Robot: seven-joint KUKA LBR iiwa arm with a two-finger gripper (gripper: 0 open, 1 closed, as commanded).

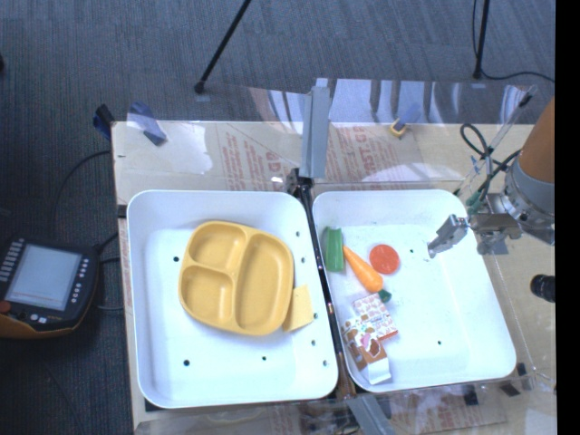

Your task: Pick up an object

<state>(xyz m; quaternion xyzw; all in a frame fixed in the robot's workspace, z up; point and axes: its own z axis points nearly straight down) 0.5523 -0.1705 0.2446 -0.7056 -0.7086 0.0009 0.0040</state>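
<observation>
The right bin (471,343) holds a green vegetable (333,248) at its left wall, an orange carrot (363,270) beside it, a red round slice (384,259), and a small printed carton (370,333) near the front. My gripper (447,236) hangs over the right part of this bin, right of the red slice and apart from it. Nothing shows between its fingers.
The left bin (154,352) carries a yellow divided plate (237,277) with a yellow wedge (301,308) at its right edge. A grey upright post (316,134) stands behind the bins. A handheld pendant (41,284) lies off the bench at far left.
</observation>
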